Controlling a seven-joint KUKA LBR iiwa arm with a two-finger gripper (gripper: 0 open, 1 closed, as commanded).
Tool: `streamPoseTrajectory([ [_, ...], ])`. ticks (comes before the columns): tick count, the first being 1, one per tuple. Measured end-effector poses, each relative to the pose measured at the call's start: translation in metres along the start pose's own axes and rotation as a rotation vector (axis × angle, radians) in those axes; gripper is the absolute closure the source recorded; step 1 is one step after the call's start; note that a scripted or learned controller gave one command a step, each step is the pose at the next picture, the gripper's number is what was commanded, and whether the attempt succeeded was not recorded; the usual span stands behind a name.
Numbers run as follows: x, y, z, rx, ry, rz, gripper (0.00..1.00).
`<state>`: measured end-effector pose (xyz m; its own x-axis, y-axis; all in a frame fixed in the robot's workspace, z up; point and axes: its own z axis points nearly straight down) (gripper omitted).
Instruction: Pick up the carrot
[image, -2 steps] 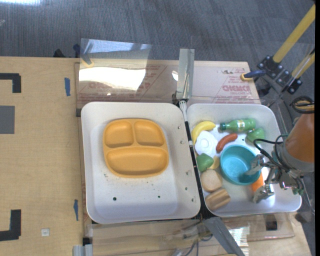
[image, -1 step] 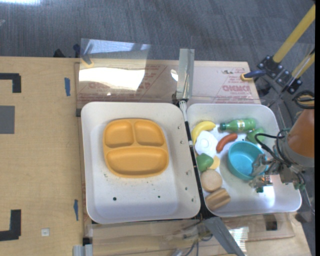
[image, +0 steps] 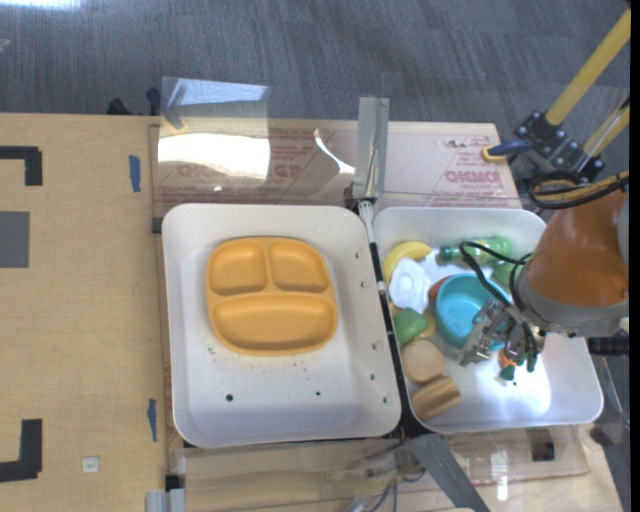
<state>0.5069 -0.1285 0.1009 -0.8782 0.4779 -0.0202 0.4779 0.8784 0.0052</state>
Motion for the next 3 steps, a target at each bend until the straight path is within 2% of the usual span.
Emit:
streamPoseTrajectory([
  [1, 0.026, 0.013, 0.004, 0.003, -0.027, -0.057, 1.0],
  [2, 0.028, 0.021, 0.006, -0.007, -0.024, -0.068, 0.0],
  [3, -0.019, -0.083, -0.12, 0.005, 0.006, -0.063, 0.0],
])
